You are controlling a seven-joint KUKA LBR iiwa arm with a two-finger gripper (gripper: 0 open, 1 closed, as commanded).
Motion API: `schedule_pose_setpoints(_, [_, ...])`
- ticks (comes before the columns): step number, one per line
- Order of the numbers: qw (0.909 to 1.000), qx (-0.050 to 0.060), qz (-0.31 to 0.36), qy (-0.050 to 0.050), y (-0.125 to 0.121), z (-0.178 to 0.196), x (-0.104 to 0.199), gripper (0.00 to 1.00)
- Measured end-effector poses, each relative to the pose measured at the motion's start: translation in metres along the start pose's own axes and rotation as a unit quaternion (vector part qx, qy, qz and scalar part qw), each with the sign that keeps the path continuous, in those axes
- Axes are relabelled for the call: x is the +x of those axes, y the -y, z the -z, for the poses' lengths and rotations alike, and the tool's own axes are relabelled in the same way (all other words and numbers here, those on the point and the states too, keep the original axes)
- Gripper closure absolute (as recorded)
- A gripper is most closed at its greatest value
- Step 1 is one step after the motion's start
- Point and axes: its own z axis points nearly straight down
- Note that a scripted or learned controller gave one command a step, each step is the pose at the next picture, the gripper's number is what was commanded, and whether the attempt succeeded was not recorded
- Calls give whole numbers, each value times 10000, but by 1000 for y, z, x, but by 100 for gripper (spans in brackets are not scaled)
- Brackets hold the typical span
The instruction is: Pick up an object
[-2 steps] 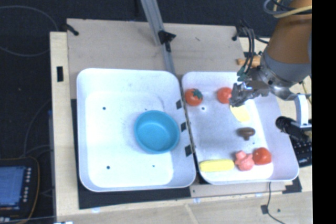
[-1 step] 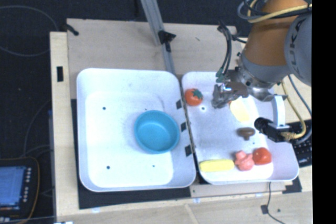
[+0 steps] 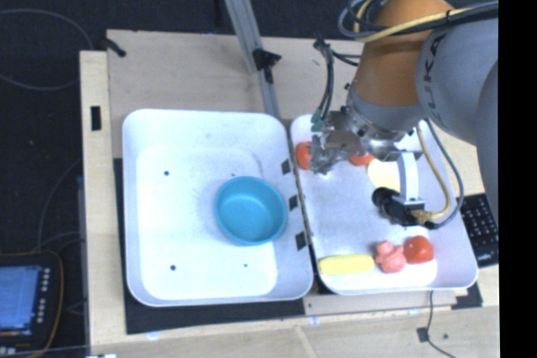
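the gripper [image 3: 323,157] hangs low over the upper left corner of the right bin [image 3: 352,205]; whether it is spread or pinched i cannot tell. an orange object [image 3: 302,154] lies just beside it, against the bin's left wall.

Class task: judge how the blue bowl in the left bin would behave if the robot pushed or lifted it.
The blue bowl sits upright on the left bin's flat floor, so a push would probably slide it rather than tip it. It looks like thin, smooth plastic, likely light and stiff. Its rounded rim may slip unless pinched at the wall.
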Motion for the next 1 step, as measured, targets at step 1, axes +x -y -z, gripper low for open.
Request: schedule_pose_setpoints(1, [10000,-56,6,11,-16,-13,51,100])
